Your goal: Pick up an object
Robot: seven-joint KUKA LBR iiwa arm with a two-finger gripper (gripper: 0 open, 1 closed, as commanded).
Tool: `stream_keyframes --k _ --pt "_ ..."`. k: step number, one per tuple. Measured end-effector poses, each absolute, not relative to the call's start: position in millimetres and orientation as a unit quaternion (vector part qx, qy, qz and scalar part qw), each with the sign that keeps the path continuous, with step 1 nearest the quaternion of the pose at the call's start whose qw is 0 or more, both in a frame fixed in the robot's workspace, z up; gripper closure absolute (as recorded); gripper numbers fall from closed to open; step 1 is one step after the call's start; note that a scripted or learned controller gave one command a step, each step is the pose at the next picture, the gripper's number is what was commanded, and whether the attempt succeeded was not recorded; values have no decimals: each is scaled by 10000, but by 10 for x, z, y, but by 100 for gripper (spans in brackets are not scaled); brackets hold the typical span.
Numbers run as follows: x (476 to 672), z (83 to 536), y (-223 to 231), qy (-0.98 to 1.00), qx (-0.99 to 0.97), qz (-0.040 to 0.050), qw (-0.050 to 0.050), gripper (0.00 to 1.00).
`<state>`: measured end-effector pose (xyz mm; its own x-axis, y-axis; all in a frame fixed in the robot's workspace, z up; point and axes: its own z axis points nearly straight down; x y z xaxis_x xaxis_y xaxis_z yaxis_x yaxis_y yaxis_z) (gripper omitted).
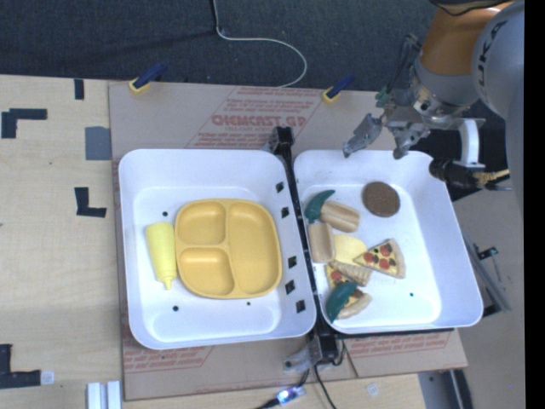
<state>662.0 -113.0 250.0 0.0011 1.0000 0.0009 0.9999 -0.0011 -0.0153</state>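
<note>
Tabletop [51, 228] with 2 bins; tool [381, 137] spread, grasping nothing, above right bin's [443, 254] far rim; brown cookie [381, 198] lies just below it.

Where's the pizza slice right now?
The pizza slice lies in the right bin, just right of the pale cheese wedge and below the brown round patty.

Cardboard sheet [247, 122] under bins; blue clamps [147, 77]; white cable [255, 37].

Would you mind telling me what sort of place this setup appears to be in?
Probably a robotics lab bench for grasping trials: two white bins clipped to cardboard, toy food such as a pizza slice and a yellow divided plate, and a gripper above.
</note>
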Motion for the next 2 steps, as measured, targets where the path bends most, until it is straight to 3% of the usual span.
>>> stream_keyframes --k 1,2 --pt "6640 2592 -1129 -7076 -7066 6 1 0" --pt "6643 2148 -1083 -7079 -7063 22 18 0"
